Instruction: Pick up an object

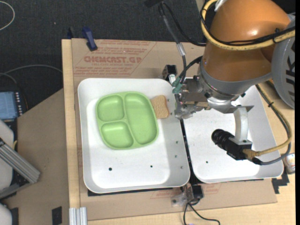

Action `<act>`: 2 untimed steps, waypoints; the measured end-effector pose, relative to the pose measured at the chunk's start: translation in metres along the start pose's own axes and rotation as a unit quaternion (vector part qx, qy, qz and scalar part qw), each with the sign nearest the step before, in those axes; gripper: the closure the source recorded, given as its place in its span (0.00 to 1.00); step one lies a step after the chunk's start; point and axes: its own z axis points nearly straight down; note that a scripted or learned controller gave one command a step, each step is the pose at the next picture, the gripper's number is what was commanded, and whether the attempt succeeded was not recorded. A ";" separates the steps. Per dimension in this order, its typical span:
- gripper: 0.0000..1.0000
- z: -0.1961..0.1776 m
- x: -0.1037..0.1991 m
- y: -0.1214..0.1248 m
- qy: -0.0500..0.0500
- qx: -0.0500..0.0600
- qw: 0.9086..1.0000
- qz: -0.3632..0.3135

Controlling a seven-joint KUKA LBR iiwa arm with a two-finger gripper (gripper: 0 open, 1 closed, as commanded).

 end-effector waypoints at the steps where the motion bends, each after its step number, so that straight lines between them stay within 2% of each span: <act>1: 1.00 -0.131 -0.018 -0.005 0.000 -0.011 1.000 0.005; 2: 1.00 -0.083 -0.007 -0.006 -0.002 0.001 1.000 0.005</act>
